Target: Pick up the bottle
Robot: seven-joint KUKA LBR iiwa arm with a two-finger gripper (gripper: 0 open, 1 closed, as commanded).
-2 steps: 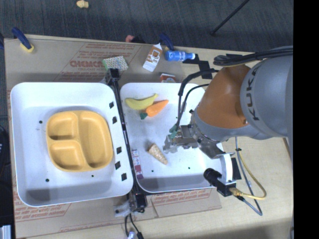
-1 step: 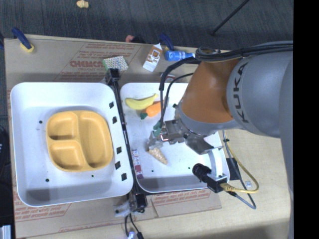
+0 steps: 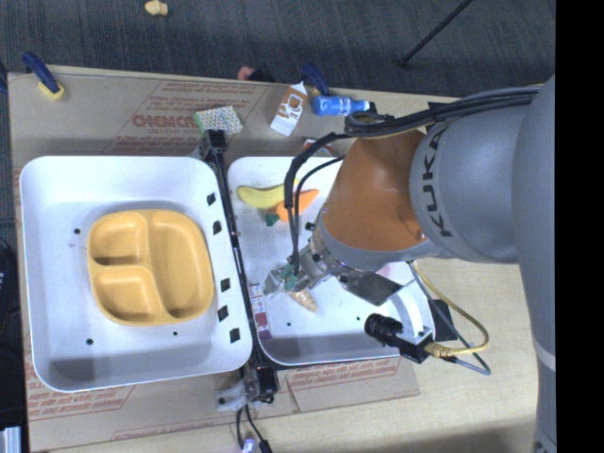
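Observation:
My gripper (image 3: 293,281) is down low in the right bin (image 3: 321,347), left of its middle, under the orange wrist band (image 3: 373,196). A small grey-green item (image 3: 281,276) sits right at the gripper's tip, and I cannot tell whether it is held. Just below it a small tan piece (image 3: 304,299) lies on the bin floor. The bulky arm covers the middle and right of this bin and hides what lies beneath. I cannot tell which item is the bottle.
A yellow banana (image 3: 259,196), an orange piece (image 3: 304,198) and a small green bit (image 3: 272,220) lie at the right bin's back. The left bin (image 3: 57,347) holds a yellow divided tray (image 3: 151,264). A blue clamp-like object (image 3: 335,107) and a carton (image 3: 289,109) lie behind the bins.

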